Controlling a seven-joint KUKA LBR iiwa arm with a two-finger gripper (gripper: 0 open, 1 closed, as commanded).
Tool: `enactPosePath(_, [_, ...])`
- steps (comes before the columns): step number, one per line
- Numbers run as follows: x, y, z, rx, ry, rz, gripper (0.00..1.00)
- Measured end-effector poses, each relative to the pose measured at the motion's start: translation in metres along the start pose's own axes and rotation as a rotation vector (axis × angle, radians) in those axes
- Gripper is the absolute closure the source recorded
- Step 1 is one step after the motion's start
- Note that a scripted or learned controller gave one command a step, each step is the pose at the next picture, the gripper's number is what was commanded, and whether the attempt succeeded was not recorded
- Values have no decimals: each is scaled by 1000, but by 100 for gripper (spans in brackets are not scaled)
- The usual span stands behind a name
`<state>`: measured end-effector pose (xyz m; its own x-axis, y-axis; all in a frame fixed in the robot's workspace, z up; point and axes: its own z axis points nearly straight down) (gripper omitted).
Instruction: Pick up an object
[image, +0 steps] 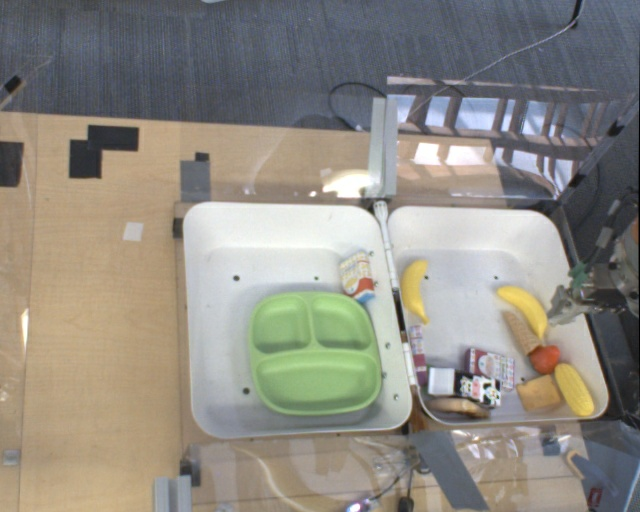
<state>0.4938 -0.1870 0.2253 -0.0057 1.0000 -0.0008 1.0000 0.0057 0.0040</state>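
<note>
A corn cob (574, 388) and a tomato (544, 358) are lying at the near right corner of the right bin (470, 232), beside a banana (524, 307). The gripper (562, 304) is hovering just beside that banana (whether it is spread or closed, I cannot tell).

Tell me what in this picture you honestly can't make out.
- Gripper, camera view: small and dim at the right bin's edge; finger state unreadable.
- Small cartons: print too small to read.
- Item at the bin's front rim: partly hidden by the rim.
- Packet beside the green tray: label blurred.
</note>
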Motion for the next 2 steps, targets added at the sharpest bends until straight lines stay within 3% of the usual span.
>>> enactPosePath(1, [42, 45, 135, -7, 2, 617, 0])
enactPosePath(2, [54, -6, 79, 0, 1, 159, 0])
